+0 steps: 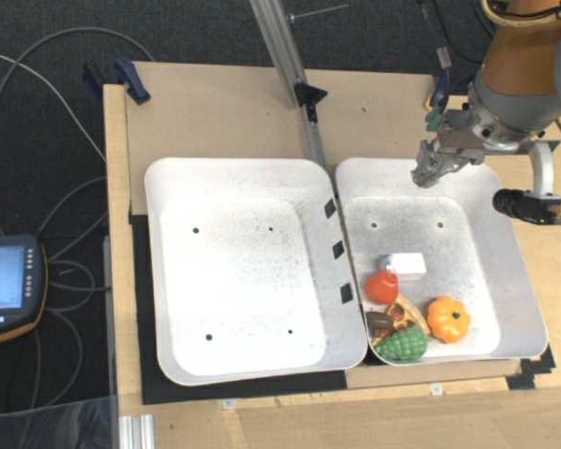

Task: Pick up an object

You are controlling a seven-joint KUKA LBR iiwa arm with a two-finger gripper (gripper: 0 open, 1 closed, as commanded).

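Note:
My gripper [431,172] hangs over the far edge of the right bin [505,251], well above and behind the objects. Nothing shows between its fingers. Along the bin's near side lie a small white block [406,266], a red tomato [382,287], an orange pepper [448,318], a green bumpy piece [403,346] and a brown and yellow piece [393,319], all bunched close together.
The left bin [234,269] sits beside the right one, their rims touching at the middle. A slanted metal rail [285,45] crosses the bench at the back. A black fixture [528,206] sticks in at the right bin's right rim.

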